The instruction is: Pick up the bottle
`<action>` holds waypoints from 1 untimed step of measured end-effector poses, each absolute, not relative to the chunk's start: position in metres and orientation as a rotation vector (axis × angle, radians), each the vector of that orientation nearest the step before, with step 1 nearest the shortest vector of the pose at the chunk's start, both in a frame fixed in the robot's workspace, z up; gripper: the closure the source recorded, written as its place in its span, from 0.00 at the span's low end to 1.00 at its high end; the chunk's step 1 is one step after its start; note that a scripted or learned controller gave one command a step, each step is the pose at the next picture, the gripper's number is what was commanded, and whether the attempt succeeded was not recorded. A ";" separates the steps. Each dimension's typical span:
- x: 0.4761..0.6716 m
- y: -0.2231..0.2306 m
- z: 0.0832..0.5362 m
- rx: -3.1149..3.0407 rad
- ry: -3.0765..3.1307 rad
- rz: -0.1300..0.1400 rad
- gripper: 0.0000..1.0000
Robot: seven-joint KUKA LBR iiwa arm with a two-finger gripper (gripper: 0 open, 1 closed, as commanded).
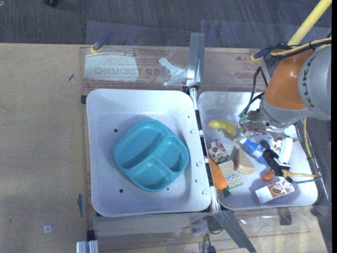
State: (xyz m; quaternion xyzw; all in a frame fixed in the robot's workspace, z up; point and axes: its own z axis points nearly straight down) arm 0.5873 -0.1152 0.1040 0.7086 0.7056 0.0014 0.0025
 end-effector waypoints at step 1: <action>0.651 -0.074 0.251 2.296 2.141 0.001 1.00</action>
